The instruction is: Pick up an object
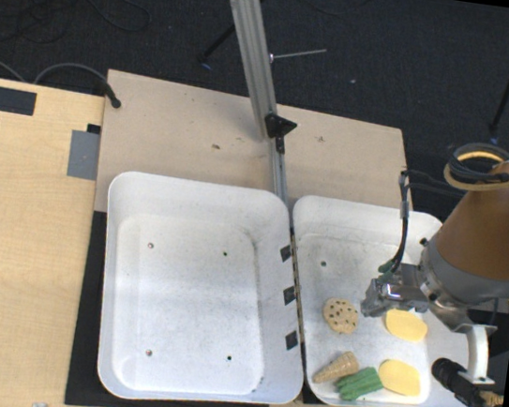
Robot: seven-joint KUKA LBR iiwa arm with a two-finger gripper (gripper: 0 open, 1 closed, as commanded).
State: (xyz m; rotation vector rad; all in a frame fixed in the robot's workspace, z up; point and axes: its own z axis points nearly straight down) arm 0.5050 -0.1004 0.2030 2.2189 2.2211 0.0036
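end effector [381, 298] hung low in right bin [345, 230] | fingers: could not tell if apart or together | nearest thing: upper yellow piece [405, 326], just beside, toward the view's lower right | cookie [340, 316] lay lower left

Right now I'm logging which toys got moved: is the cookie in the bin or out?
In. The cookie lies flat on the right bin's floor, just left of the claw.

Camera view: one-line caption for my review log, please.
Gripper hangs low in the right bin between a cookie and a yellow piece.
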